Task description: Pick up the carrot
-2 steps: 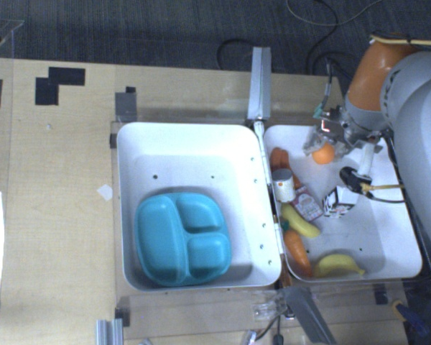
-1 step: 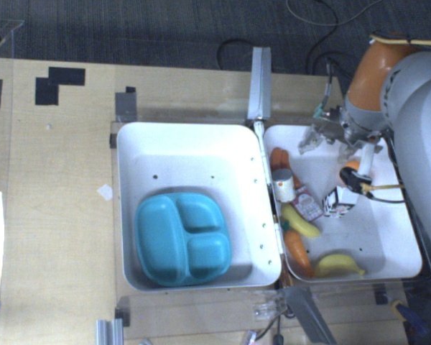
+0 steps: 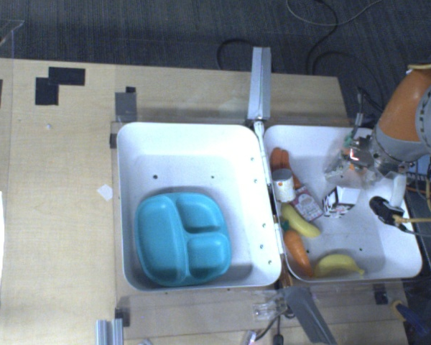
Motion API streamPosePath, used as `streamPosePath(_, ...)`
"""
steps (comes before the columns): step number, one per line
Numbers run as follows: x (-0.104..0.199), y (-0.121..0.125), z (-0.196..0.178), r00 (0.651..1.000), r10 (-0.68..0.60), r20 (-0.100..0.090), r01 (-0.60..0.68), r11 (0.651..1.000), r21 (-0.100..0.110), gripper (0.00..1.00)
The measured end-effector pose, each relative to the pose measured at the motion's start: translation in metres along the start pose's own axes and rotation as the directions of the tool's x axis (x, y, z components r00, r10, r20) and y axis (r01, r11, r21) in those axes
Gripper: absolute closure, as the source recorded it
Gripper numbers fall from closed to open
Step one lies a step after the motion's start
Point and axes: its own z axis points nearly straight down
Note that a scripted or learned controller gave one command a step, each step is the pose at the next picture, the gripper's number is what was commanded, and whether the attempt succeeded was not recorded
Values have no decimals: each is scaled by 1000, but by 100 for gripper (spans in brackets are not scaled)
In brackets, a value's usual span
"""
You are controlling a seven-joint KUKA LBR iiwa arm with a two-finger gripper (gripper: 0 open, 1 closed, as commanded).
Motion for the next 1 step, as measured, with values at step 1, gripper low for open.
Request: streamPosePath(1,3,3,-13,1000,-3,-3,3,1000,-8,100)
